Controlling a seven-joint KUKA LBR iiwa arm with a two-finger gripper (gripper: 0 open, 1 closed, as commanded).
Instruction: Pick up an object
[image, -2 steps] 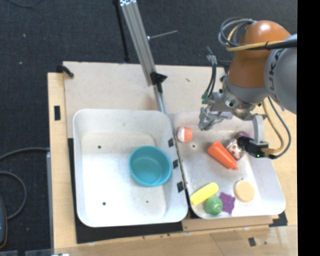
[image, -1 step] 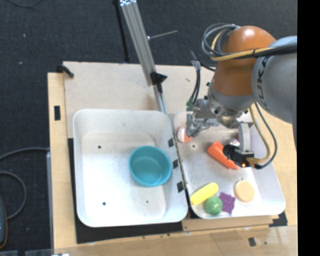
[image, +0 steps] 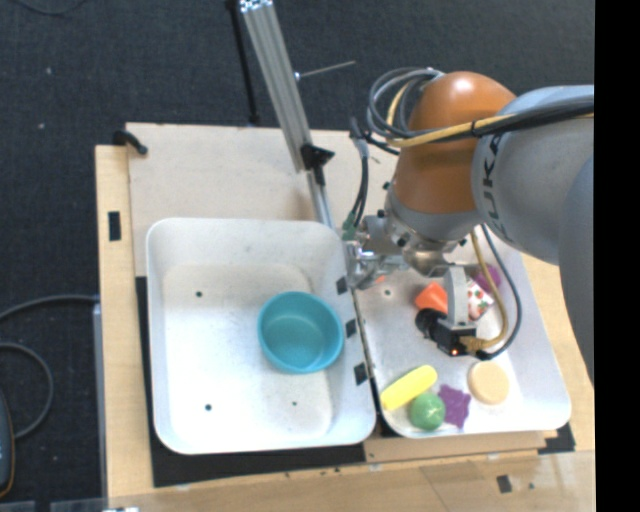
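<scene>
**Arm over the right bin, gripper at the shared wall**

Orange band of the arm (image: 450, 130) sits highest and closest to the lens, and it covers the far part of the right bin (image: 555, 400). Under it you find the gripper (image: 368, 262), low over the wall that the two bins share. From this angle you cannot tell whether it is open or closed, and nothing can be seen held in it.

Read every position outward from the gripper. On its arm side, just beside it, lies a small orange piece (image: 432, 296), the closest loose object. Farther off on that side, toward the lower edge of the view, a yellow block (image: 408, 386) lies near the shared wall. Its long axis slants, with the low end toward the wall and the high end toward the bin's middle. A green ball (image: 427, 411) touches its lower side, a purple piece (image: 456, 404) lies next to the ball, and a tan disc (image: 489, 382) lies beyond them. Across the wall, in the left bin (image: 200, 260), a blue bowl (image: 300, 332) stands upright, alone and near the gripper.

You should judge the pick as not yet made. The coming move turns on one choice: a short shift to the orange piece, or a longer travel along the wall to the yellow block, where the grip would best close across the slanted axis.
</scene>
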